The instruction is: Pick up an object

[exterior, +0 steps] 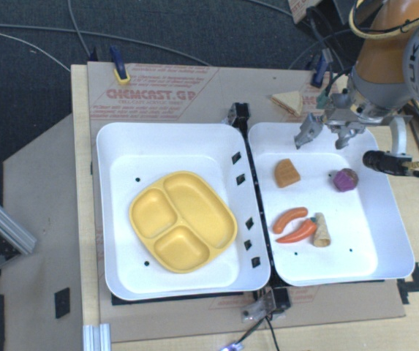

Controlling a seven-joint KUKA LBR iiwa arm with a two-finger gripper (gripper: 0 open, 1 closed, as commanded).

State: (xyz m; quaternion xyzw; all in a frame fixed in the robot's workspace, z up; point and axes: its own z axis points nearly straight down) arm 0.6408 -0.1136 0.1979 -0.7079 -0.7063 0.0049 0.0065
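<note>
Two shallow white plastic bins sit side by side on the bench. The left bin [114, 196] holds one yellow three-compartment plastic tray [183, 221], lying flat near its middle. The right bin [384, 225] holds the small things, five in all, well apart from the tray.

The grey arm with its orange band [392, 42] reaches in over the far edge of the right bin, and its two-finger gripper [325, 134] hangs there with the jaws spread apart and nothing between them.

Counted from largest down: one orange-brown block like a piece of bread [287, 173], nearest the gripper; one orange toy sausage [290, 219] and one red-orange toy pepper [299, 232], touching each other; one tan cone-shaped piece [320, 229], just beside the pepper; one purple rounded toy fruit [345, 180], alone toward the right wall.

All look like light play food, likely stiff and somewhat slick. The brown block seems the easiest: it stands clear of its neighbours, with flat sides to pinch across. The round purple piece may roll out of a pinch; the clustered three leave little room for the fingers.
</note>
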